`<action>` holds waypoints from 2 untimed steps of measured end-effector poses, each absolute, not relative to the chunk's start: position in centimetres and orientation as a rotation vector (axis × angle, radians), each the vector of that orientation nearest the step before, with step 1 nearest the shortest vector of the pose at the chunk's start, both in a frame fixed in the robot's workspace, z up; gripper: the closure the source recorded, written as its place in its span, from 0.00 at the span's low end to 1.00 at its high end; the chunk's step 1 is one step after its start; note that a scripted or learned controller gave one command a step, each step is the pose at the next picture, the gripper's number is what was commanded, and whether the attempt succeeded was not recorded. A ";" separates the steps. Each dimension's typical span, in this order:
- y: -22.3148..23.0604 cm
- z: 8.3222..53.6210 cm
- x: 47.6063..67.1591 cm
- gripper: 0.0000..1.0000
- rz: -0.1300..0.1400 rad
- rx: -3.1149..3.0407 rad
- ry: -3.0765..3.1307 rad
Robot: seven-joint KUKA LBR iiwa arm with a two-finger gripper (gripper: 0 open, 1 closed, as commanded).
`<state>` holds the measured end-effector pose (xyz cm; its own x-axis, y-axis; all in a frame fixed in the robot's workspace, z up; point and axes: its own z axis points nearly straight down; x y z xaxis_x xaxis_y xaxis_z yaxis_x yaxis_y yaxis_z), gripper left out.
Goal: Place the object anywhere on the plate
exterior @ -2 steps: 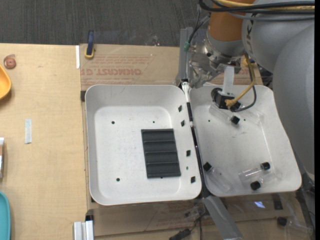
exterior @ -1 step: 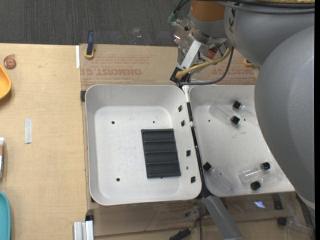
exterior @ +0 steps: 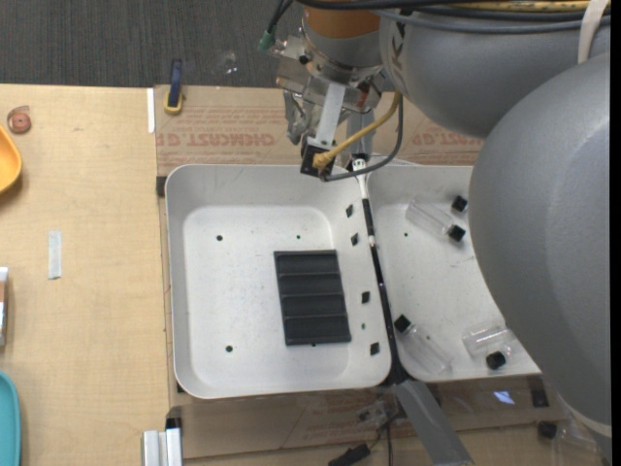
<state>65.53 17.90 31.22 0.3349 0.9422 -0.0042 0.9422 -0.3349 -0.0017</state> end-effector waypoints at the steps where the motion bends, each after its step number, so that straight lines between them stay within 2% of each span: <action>1: 22.7 25.5 65.9 1.00 -0.008 2.901 1.206; 2: 22.7 23.6 62.6 1.00 -0.010 2.856 1.306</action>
